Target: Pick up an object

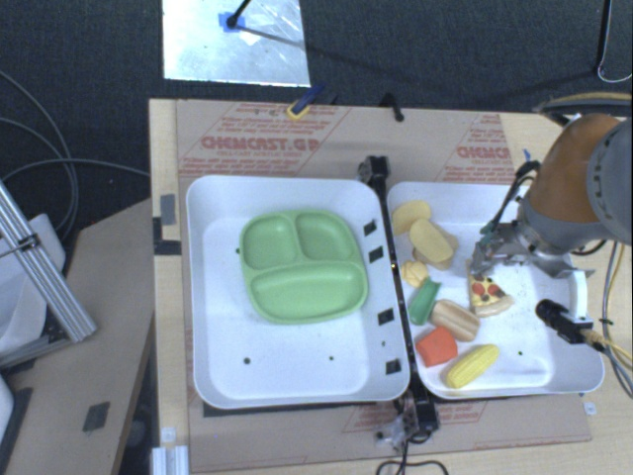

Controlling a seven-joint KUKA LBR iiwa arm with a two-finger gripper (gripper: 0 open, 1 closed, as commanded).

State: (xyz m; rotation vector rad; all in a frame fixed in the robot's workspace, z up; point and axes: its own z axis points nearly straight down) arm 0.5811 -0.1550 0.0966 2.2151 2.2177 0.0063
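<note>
The right bin (572, 362) holds several toy foods. A pizza slice (489, 296) lies in the middle, and my gripper (484, 262) hangs just above its upper left edge, low in the bin. The grey arm with its orange band (579, 181) reaches in from the right. Left of the gripper lie two pale yellow pieces (432, 242) (411, 214) and a small yellow one (415, 272). Below them are a green pepper (423, 302), a hot dog (455, 318), an orange-red piece (436, 346) and a corn cob (473, 364). Nothing shows held in the gripper.
The left bin (227, 369) bears a green divided plate (302, 265). A black divider with clips (388, 265) runs between the bins. A black part on a cable (559, 322) sits over the right bin's right side. Bare white floor lies at the right bin's lower right.
</note>
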